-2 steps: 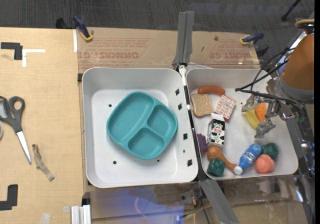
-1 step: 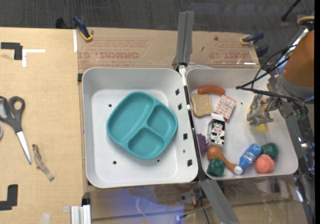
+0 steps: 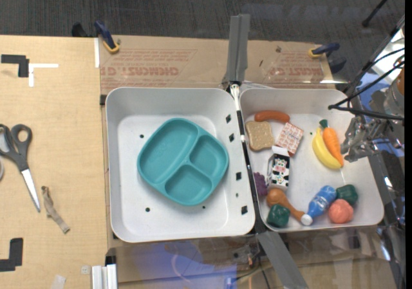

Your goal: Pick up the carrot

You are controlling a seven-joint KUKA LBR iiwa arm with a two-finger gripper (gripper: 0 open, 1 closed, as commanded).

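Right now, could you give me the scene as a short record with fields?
carrot: in the right bin, lying on the banana
gripper: just right of the carrot, not holding it
left bin: holds a teal tray
right bin: also holds sausage, bread, bottle
bench: scissors at far left

I make out mirrored red print on the cardboard [image 3: 154, 65] behind the bins, but I can't read it.
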